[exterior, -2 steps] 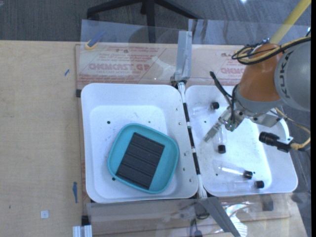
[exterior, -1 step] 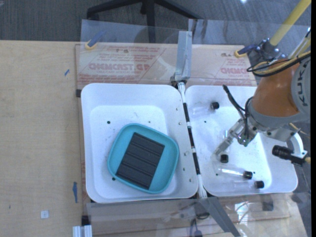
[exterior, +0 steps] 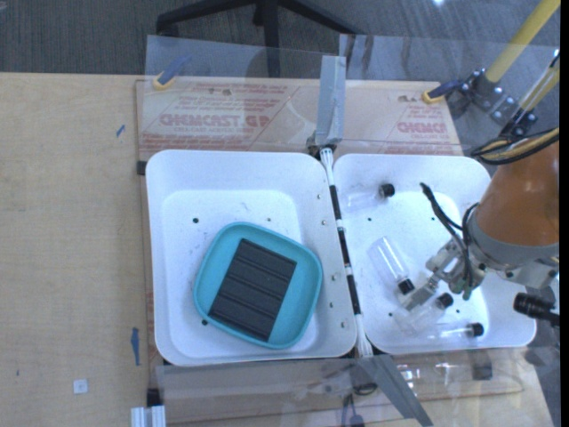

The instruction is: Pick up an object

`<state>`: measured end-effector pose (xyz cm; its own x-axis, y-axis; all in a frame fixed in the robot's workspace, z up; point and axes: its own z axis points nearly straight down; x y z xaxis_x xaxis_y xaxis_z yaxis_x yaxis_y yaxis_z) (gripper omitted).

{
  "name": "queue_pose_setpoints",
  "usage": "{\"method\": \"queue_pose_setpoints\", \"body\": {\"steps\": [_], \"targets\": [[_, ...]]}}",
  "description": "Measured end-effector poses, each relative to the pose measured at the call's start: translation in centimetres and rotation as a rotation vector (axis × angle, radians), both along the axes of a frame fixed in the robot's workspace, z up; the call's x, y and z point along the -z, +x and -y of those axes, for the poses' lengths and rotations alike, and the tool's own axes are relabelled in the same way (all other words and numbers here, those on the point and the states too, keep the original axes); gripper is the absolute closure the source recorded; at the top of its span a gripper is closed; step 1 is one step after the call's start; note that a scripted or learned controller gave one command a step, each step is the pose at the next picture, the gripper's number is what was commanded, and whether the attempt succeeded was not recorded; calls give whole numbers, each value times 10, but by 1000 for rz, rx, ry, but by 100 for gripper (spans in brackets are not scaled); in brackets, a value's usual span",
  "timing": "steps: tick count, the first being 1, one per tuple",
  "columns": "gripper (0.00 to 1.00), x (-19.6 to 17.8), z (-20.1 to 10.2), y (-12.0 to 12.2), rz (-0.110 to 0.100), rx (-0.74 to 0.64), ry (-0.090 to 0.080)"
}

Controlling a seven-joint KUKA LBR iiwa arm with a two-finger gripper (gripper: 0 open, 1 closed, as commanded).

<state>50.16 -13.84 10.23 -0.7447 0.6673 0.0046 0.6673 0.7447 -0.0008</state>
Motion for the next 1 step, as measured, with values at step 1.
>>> {"method": "queue_pose_setpoints", "body": {"steps": [1], "targets": [[0, 14, -21, 66, 13, 172, -4]]}}
